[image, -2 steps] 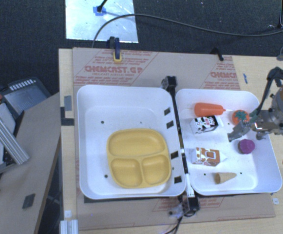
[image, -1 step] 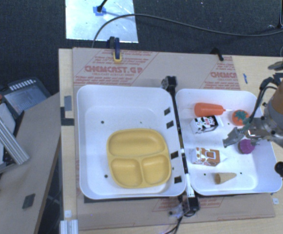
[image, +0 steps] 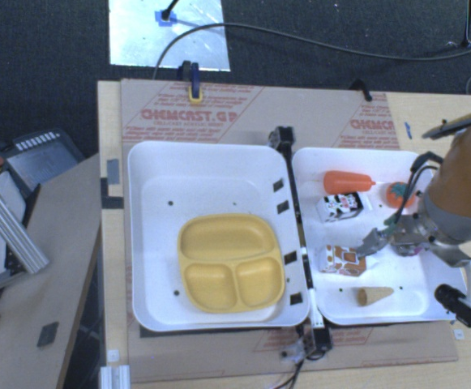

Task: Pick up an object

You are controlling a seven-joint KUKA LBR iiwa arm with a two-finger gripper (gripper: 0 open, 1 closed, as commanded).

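The right bin (image: 397,310) holds an orange carrot (image: 348,181), a small black-and-white carton (image: 341,206), a brown-and-white patterned packet (image: 345,259), a tan cone-shaped piece (image: 376,295) and an orange-and-teal object (image: 397,193) partly hidden by the arm. My gripper (image: 373,242) reaches in from the right and hangs just right of and above the patterned packet, near its upper right corner. I see nothing between its fingers. The arm's grey and orange body covers the bin's right side.
The left bin (image: 150,217) holds a yellow three-compartment tray (image: 230,262). A black divider clamp (image: 293,217) runs between the bins. Cardboard lies under both bins. Grey equipment stands off the bench at the left.
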